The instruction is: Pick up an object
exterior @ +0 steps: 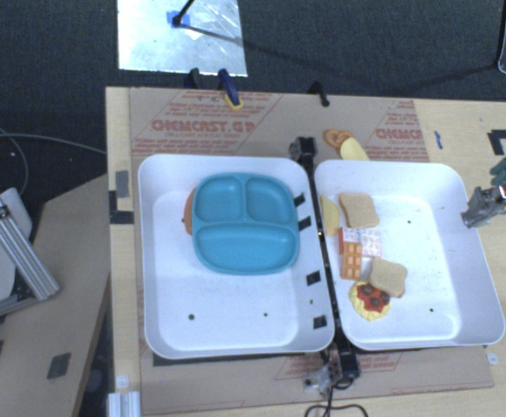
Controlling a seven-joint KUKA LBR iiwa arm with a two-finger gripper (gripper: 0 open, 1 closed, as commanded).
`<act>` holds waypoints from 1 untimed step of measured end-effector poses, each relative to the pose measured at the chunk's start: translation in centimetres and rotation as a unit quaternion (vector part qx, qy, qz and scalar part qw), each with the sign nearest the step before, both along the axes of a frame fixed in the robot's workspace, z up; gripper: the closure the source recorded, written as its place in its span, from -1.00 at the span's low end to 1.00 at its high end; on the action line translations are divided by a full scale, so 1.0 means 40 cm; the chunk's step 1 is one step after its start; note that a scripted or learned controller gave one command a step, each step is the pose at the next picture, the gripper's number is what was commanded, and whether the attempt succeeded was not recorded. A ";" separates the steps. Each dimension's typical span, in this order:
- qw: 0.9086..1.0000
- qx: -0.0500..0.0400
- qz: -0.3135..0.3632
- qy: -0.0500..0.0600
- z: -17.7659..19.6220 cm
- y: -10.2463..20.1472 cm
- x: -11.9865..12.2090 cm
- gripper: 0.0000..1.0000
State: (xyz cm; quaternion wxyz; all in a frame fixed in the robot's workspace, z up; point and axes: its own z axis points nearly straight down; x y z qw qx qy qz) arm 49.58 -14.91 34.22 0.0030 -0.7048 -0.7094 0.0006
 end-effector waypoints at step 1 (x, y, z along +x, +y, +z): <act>1.000 -0.002 -0.004 -0.002 -0.187 -0.115 0.021 1.00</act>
